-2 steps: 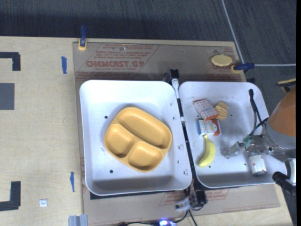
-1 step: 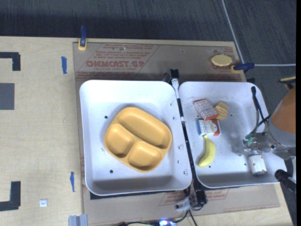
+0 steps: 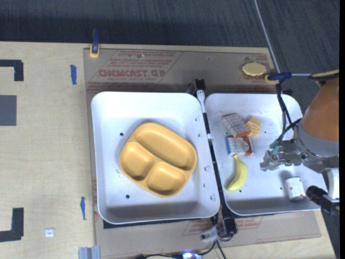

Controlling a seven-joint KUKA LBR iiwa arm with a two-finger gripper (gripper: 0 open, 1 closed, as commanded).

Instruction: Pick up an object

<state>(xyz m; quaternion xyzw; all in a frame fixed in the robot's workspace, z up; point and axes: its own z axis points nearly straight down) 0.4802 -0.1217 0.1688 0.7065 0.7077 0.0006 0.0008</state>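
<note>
**Over the right bin, no pick yet**

Over the right bin (image 3: 294, 201), seen from the fixed overhead camera, the arm (image 3: 323, 123) reaches in from three o'clock. Its gripper (image 3: 277, 158) hangs above bare bin floor; whether it is released or clenched cannot be told, and nothing shows between its tips. Candidate objects all lie on the bin floor: a banana (image 3: 237, 174) at nine o'clock of the gripper, a small carton (image 3: 235, 124) and a yellow block (image 3: 253, 126) towards eleven, a white cylinder (image 3: 294, 188) at five. Across the divider at nine o'clock, the left bin (image 3: 105, 117) carries a yellow tray (image 3: 157, 158). Judged so, the grasp and lift remain ahead.
</note>
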